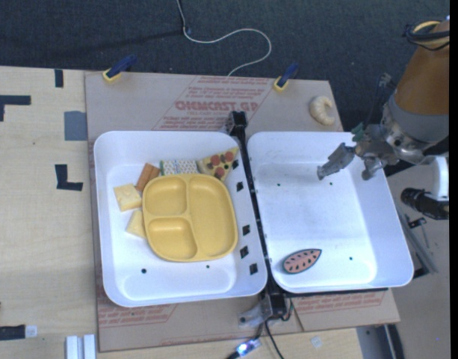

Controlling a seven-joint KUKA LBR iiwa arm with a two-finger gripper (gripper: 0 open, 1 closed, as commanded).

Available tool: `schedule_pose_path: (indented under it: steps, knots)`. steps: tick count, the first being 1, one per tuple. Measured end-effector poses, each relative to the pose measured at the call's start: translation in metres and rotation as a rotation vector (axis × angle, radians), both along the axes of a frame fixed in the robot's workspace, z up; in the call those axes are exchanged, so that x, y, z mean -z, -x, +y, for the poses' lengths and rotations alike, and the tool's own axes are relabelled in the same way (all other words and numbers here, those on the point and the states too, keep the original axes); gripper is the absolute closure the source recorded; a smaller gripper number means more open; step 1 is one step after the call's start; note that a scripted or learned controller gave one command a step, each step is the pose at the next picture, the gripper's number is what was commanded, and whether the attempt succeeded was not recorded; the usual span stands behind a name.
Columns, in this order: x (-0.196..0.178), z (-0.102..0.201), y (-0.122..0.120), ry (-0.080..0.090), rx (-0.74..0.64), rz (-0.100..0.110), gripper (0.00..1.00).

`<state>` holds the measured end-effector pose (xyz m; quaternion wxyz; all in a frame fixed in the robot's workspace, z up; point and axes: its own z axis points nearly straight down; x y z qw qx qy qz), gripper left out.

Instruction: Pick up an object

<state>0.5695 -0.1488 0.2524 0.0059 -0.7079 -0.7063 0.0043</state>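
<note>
Counter [34,200] carries two white bins. I see the left bin [113,275] packed with a yellow divided plate [190,217] plus small food pieces [135,193]. Right bin [378,223] just holds a leaf-shaped toy [301,260] near its front edge, long axis roughly left-right. Pincer [348,163] hovers open at the far right, gripping nothing.

One fixed camera high above the bench [42,200], slanting down over both white bins [109,200].
</note>
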Motion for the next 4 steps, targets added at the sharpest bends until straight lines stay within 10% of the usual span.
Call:
schedule_pose_path:
  steps: [1, 4]
  knots:
    - [-0.007, 0.0, -0.002, 0.002, -0.003, -0.013, 0.0]
    - [0.171, 0.007, 0.0, 0.004, -0.004, -0.013, 0.0]
